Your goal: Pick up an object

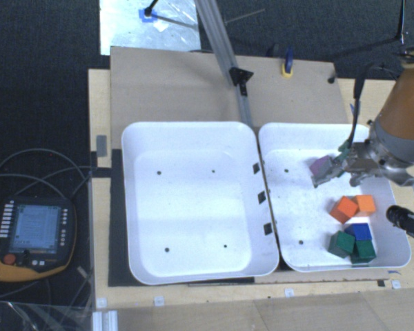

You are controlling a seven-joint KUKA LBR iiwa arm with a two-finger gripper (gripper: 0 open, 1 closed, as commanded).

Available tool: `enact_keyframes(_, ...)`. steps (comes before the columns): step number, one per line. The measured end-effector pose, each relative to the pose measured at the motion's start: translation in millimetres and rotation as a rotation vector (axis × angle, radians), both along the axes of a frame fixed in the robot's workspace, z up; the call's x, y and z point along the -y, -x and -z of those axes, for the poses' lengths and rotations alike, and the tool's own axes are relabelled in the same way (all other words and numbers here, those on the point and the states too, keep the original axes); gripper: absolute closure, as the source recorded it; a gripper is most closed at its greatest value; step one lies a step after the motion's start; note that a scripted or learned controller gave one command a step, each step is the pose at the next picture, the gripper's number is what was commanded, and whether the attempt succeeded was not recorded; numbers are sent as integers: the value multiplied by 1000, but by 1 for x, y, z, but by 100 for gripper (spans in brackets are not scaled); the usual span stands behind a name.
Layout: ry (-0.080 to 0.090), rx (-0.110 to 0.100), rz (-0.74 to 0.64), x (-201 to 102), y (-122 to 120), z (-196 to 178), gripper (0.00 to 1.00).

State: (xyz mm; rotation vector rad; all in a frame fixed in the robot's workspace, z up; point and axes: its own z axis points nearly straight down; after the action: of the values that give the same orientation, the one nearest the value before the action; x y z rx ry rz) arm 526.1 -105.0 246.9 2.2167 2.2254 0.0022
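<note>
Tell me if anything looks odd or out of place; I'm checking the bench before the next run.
Nothing stands out. The blocks all lie inside the right bin: a purple block beside the gripper, two orange blocks, a blue block and green blocks clustered near its front right corner. Nothing is spilled onto the bench.

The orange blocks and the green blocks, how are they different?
The orange blocks are bright orange; the green blocks are dark green. The orange blocks lie nearer the gripper; the green blocks sit lower in the view, by the right bin's near rim, next to a blue block. Both are small blocks in the right bin.
</note>
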Motion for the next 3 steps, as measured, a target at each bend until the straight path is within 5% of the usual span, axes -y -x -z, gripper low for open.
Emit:
enact_keyframes(1, 0, 1, 1, 0, 0, 0, 0)
enact_keyframes(3, -1, -5, 3, 4, 14, 95, 0)
